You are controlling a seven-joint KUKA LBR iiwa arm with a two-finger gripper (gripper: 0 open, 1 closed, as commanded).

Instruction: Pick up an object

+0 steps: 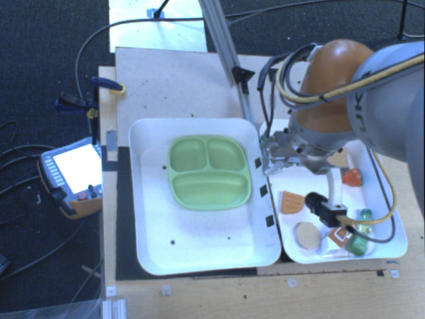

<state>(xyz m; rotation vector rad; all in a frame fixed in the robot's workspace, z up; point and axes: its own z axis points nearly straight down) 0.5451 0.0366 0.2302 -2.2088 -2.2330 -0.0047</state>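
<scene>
In the right bin (392, 248) lie several small objects: an orange square piece (291, 203), a tan round piece (307, 235), a red-orange item (352, 177), a green item (358, 245) and a small blue-green ball (364, 214). My gripper (271, 159) hangs below the grey wrist at this bin's upper left corner, close to the wall shared with the left bin. It is above and left of the orange square piece. The wrist hides much of the bin's upper half. I see nothing held.
The left bin (153, 244) holds a green divided plate (209, 173) in its upper middle. A slanted metal pole (222, 35) stands behind the bins. A handheld pendant (73, 175) lies off the bench to the left.
</scene>
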